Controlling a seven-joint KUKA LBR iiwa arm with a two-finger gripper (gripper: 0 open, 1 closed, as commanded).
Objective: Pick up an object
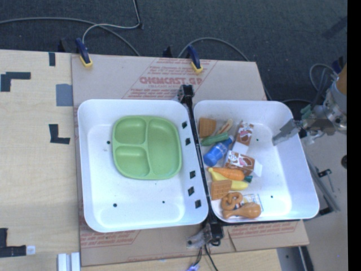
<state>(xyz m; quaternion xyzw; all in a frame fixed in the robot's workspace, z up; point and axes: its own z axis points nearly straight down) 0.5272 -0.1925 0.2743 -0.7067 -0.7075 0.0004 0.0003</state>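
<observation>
Over at the right bin's right rim, the claw hangs, its grip impossible to tell. Glossy plastic toy food crowds that bin's left side; a smooth green compartment plate fills the left bin.

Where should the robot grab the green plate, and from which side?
Probably the green plate's raised outer rim, best on its right edge, the side nearest the gripper. The plate lies flat and wide in the left bin, so fingers coming straight down could only pinch its thin lip.
</observation>
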